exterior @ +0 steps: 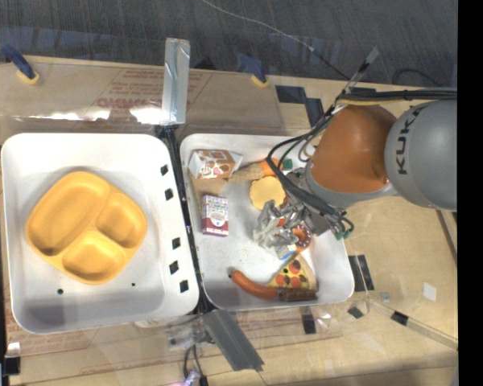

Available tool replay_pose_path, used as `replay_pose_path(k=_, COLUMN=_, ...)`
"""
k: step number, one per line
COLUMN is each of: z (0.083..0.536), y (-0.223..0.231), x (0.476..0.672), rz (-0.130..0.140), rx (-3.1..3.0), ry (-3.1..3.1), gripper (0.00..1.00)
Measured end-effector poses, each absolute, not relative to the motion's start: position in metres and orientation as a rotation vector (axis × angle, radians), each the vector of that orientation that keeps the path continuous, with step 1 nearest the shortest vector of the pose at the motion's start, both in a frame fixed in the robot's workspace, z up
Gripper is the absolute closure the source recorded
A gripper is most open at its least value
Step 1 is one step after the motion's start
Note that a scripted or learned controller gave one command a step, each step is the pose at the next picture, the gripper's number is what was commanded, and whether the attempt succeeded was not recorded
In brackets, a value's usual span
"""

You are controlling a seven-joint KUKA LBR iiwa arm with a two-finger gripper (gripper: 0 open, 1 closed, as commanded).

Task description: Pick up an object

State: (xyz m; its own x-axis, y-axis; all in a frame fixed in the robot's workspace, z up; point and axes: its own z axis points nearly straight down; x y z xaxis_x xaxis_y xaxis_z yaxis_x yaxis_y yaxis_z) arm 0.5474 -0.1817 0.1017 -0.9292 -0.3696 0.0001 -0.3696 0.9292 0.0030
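The gripper (286,230) is low in the right bin (336,257), at the toy pile's centre. I cannot tell its state. Pizza slice (295,276) at five o'clock lies unlifted; picking remains.

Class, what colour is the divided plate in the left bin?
Yellow-orange: the divided plate shows plainly in the camera view.

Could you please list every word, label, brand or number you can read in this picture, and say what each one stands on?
"KU": large dark letters on the grey arm, cut off at the picture's right side.
Red print on the cardboard sheet behind the bins: too faint and blurred to read.
Printing on the small box in the right bin: too small to read.
Printing on the snack packet above it: too small to read.
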Motion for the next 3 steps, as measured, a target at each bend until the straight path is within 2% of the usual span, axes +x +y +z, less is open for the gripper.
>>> replay_pose_path(k=1, z=0.216, y=-0.127, x=0.524, rz=0.006, rx=0.532, ry=-3.107, gripper=1.0)
replay_pose_path(k=2, z=0.228, y=-0.083, x=0.62, rz=0.0, rx=0.406, ry=-3.119, gripper=1.0)
replay_pose_path(k=3, z=0.277, y=-0.104, x=0.658, rz=0.004, rx=0.355, ry=-3.128, gripper=1.0)
